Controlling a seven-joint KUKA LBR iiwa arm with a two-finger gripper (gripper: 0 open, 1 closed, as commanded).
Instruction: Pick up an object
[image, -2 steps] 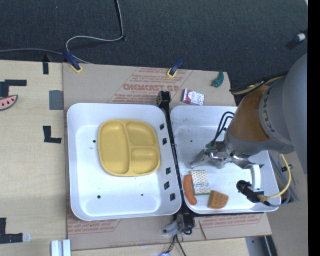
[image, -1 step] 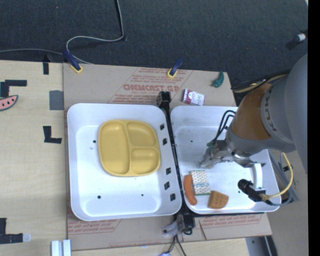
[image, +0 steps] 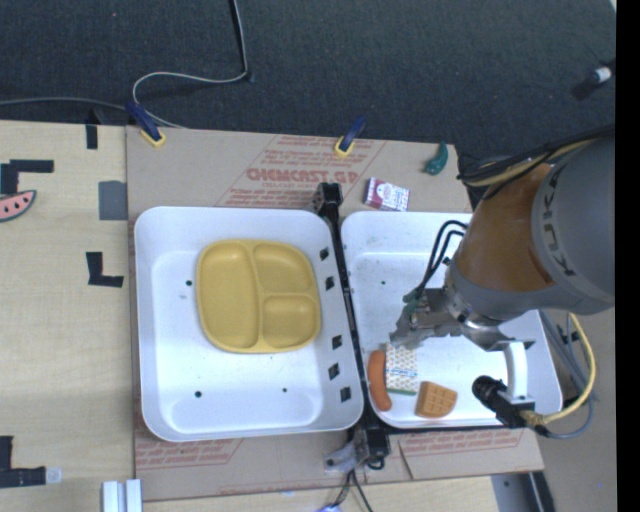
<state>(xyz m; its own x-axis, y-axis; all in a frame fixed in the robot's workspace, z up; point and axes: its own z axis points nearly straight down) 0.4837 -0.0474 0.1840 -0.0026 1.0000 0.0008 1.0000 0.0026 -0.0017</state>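
Three small things lie near the front edge of the right bin (image: 365, 232): a hot dog (image: 378, 379), a patterned packet (image: 401, 367) just beside it, and a waffle piece (image: 435, 400) a little further right. The step in hand looks like the approach. The arm (image: 520, 250) leans in from the right, its wrist bent down over the packet, the gripper (image: 413, 326) close above it. Whether the jaws are parted or closed cannot be told, and nothing is seen held. Next it likely needs a straight descent onto the packet. The left bin (image: 160, 300) holds a yellow divided tray (image: 258, 296).
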